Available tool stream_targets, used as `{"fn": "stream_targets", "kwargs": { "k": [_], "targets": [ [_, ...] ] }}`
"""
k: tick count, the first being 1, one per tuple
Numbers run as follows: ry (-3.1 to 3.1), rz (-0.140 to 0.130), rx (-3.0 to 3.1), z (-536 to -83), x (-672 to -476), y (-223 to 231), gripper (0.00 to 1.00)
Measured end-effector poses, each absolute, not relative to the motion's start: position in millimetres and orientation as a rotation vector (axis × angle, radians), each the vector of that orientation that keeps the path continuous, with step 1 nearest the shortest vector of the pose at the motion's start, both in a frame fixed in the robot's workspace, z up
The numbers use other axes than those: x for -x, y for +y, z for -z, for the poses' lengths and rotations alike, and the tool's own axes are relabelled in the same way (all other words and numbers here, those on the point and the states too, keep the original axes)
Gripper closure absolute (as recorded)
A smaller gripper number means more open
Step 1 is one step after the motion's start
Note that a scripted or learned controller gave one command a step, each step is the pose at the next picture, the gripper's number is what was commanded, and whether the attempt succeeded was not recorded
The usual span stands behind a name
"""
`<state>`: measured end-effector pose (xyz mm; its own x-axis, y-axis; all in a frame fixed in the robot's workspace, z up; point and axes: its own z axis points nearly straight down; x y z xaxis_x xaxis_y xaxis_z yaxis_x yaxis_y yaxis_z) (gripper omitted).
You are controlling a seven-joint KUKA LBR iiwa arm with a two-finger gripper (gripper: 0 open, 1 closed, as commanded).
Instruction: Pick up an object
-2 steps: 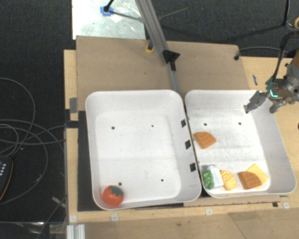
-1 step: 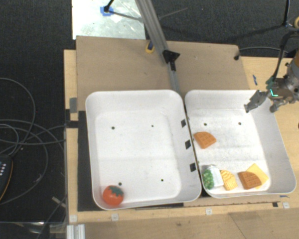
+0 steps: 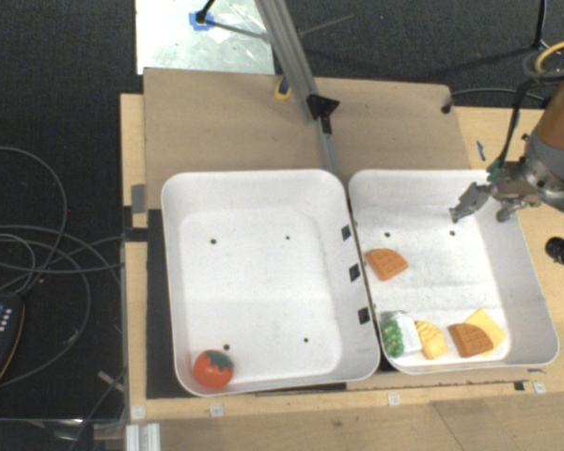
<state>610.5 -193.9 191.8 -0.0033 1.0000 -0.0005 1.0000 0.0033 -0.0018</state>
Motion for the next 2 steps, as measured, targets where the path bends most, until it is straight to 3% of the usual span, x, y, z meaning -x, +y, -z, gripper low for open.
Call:
{"fn": "stream_targets", "kwargs": {
  "k": [2],
  "targets": [
    [-2.224, -0.002, 2.216, -95.6, -610.6, -186.3, 0.00]
  ]
}}
